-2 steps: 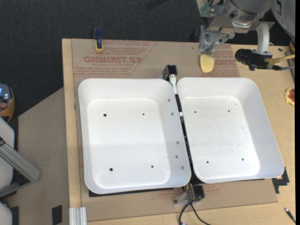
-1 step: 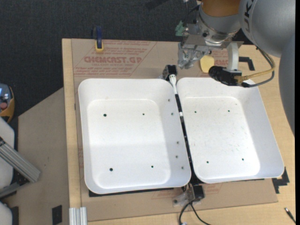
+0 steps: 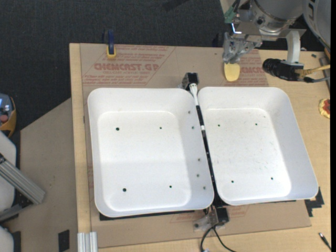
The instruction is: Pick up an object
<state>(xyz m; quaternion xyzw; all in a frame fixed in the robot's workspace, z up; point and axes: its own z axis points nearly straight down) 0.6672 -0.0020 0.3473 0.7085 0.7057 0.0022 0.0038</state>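
My gripper (image 3: 232, 60) hangs high over the cardboard behind the right bin (image 3: 294, 140), under the grey wrist with its orange band. A small pale yellow object (image 3: 232, 72) sits right at the fingertips, its top pinched between the two closed fingers. It appears lifted off the board, beyond the bin's far rim. The left bin (image 3: 94, 140) lies beside the right one, their inner rims touching.
A brown cardboard sheet (image 3: 136, 62) lies under both bins. A blue and yellow clamp (image 3: 110, 43) stands at its far left edge, and a black clip (image 3: 190, 80) sits between the bins' far corners. A black fixture with cables (image 3: 283, 68) is at the far right.
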